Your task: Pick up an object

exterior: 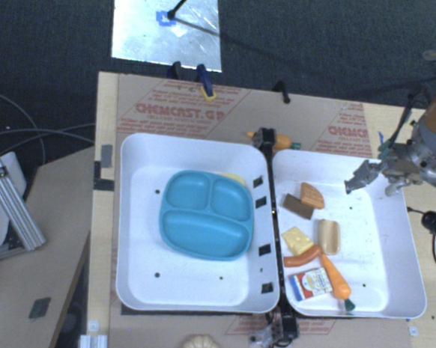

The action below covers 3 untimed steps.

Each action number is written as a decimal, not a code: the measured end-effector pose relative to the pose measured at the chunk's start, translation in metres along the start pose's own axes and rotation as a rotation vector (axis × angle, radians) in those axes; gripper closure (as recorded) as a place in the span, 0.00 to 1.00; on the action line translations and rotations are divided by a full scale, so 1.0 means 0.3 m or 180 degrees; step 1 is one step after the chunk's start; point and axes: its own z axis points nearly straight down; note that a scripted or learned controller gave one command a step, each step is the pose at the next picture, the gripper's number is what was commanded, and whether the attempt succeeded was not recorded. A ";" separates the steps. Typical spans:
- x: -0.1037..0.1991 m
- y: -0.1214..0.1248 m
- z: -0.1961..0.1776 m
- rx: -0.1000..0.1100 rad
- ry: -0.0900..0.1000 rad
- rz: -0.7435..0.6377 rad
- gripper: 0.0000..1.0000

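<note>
The right bin (393, 243) holds several toy foods: a bread slice (312, 194), a brown block (297, 206), a cheese wedge (297, 239), a tan bun (327, 237), a red sausage (302, 257), a carrot (335, 277) and a small red-and-white packet (311, 283). My gripper (372, 185) hangs over the bin's far right part, to the right of the bread slice and apart from it. Its fingers stand open with nothing between them.
The left bin (144, 201) holds a blue divided plate (206, 214) with a yellow piece (235, 178) peeking out behind it. A black divider (269, 211) joins the two bins. A yellow clamp (279, 142) sits behind them.
</note>
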 end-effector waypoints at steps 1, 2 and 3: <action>0.001 0.007 -0.021 -0.0036 -0.0005 -0.0007 0.00; -0.030 -0.004 0.165 -0.0020 -0.0004 0.0001 0.00; -0.015 -0.017 0.371 -0.0016 -0.0001 -0.0001 0.00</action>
